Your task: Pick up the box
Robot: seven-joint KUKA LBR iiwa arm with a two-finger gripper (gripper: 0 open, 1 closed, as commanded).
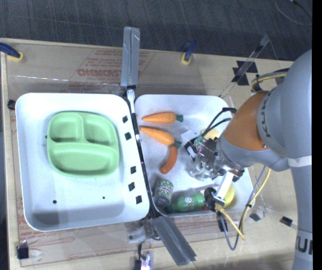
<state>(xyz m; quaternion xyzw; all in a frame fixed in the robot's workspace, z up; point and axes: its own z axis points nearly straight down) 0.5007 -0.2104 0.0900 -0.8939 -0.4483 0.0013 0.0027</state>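
The pincer hangs low in the right bin, likely seeking the box. Its state cannot be told. Three carrots lie at ten o'clock.

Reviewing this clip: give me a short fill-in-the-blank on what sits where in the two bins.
1. The green divided plate lies in the ____ bin.
2. The right bin holds ____ carrots.
3. The can sits next to a ____ bottle.
4. The gripper hangs over the ____ bin.

Missing words: left; three; green; right
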